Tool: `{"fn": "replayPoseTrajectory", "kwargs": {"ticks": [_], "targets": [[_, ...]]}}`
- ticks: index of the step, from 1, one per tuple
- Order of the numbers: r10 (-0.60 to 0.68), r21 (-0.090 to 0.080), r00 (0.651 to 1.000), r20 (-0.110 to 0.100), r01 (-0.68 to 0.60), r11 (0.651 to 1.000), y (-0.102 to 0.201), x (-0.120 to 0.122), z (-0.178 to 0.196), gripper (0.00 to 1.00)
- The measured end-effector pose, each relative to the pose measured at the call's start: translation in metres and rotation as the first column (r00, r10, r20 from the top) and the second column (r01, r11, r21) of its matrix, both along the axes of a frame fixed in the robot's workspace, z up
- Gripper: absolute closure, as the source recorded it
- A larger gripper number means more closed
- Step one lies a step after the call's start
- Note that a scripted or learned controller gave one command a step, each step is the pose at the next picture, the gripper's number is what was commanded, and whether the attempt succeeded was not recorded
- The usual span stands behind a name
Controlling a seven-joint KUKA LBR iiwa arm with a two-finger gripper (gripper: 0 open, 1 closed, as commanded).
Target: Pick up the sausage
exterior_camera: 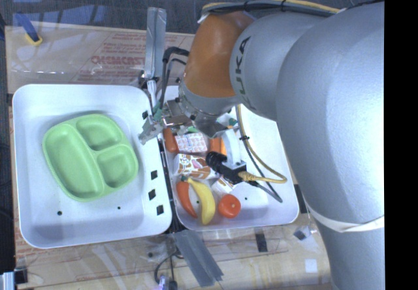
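Presently, on the surface point(78, 63): two shallow white bins side by side. The left bin point(26, 217) holds one green divided plate point(88, 155) with three compartments, lying flat at the bin's middle. The right bin point(277, 207) is largely covered by the grey arm point(313, 86), whose orange band sits over the bin's far end. The claw point(153, 124) hangs low at the wall between the two bins, at the right bin's left edge; whether it is wide or narrow cannot be told from this angle, and nothing can be seen held in it. The sausage point(170, 141) is a short reddish-orange piece lying in the right bin against its left wall, just below and beside the claw; whether the two touch cannot be told. A printed carton point(191, 144) lies just right of the sausage, and a small orange piece point(216, 146) shows at the carton's right side. In the near end of the same bin, a yellow banana point(206, 202) lies between a red elongated piece point(185, 196) on its left and a round orange-red fruit point(229, 206) on its right, all three close together.
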State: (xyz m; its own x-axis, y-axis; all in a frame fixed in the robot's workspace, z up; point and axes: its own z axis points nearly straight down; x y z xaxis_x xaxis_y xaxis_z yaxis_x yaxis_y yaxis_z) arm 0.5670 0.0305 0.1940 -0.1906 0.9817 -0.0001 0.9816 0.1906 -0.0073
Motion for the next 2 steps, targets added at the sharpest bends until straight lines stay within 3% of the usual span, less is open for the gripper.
{"fn": "replayPoseTrajectory", "kwargs": {"ticks": [1,2], "targets": [[-0.016,0.001,1.000,0.002,0.016,1.000,-0.045,0.023,-0.004,0.00],[0.078,0.002,0.997,0.001,-0.078,0.997,-0.080,-0.020,-0.004,0.00]]}}
